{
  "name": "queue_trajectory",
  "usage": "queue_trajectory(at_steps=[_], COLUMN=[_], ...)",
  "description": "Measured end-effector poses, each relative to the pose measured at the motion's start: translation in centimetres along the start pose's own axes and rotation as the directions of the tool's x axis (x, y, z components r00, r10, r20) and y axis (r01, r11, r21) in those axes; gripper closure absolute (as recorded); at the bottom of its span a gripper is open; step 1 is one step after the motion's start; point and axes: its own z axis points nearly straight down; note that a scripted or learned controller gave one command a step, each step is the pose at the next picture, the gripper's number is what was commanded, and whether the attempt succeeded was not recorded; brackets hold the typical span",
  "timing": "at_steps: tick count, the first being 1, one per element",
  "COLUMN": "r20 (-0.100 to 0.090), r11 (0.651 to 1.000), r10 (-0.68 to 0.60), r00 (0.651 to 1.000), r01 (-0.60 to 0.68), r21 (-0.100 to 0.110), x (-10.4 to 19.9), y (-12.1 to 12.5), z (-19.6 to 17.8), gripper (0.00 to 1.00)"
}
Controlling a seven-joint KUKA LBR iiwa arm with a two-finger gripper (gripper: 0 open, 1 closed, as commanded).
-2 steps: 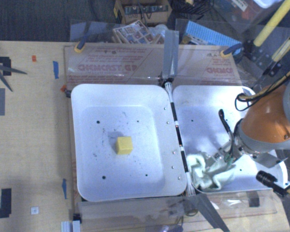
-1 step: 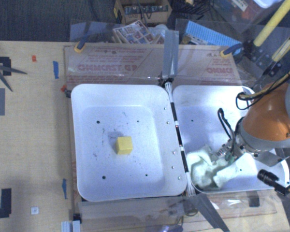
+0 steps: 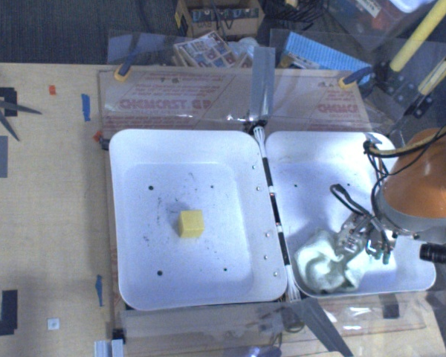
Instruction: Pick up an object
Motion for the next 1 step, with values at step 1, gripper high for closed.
queue_trajectory(at_steps=[1], r20=[0.003], r11=[0.989], r10=[-0.147], r00=[0.989], r01=[0.147], r21=[0.004], x=[2.03], y=[3.16], z=[-0.07], gripper=[1.0])
